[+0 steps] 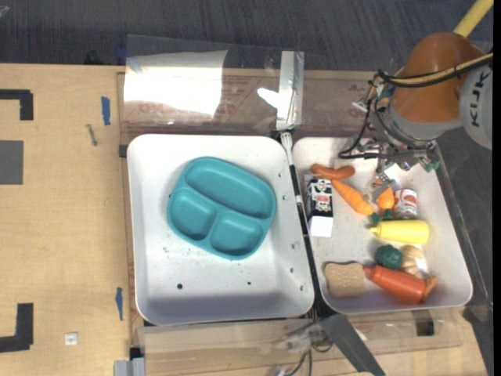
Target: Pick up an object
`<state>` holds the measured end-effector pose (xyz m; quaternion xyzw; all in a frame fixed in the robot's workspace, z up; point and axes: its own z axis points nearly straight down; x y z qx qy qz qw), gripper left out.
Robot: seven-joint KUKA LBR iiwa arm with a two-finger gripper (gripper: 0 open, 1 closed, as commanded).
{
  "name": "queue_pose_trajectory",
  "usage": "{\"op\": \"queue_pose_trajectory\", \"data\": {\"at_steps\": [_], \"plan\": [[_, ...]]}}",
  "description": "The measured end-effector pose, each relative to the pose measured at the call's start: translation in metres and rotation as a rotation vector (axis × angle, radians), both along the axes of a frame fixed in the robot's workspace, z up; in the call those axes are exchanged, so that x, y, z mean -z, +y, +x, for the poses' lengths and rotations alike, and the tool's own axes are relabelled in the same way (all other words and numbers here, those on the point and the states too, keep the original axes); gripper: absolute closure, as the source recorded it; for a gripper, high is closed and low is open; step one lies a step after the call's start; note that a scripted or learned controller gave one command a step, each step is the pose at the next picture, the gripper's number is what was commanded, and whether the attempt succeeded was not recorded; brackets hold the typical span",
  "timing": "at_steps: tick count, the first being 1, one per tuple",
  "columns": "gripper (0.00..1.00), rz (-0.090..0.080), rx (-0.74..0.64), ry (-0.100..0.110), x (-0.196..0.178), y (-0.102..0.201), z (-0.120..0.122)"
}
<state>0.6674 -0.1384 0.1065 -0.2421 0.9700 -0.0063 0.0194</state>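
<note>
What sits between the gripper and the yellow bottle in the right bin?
The gripper hangs over the right bin's far end. On the way to the yellow bottle lie a small orange piece and a red-and-white can, packed close against the bottle's upper side.

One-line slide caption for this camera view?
Claw poised over toy food in the right bin; teal divided plate in the left bin.

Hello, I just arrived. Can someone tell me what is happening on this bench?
A grey robot arm with an orange band reaches from the right over the right bin, which holds toy foods. Its gripper hangs above an orange carrot and a small can. Nothing looks lifted. The left bin holds a teal divided plate.
</note>
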Motion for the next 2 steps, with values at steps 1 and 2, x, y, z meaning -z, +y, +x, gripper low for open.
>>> {"op": "queue_pose_trajectory", "data": {"at_steps": [1, 2], "plan": [[0.00, -0.006, -0.038, -0.003, 0.002, -0.006, -0.022], [0.00, -0.004, -0.097, 0.012, 0.010, 0.016, -0.071]]}}
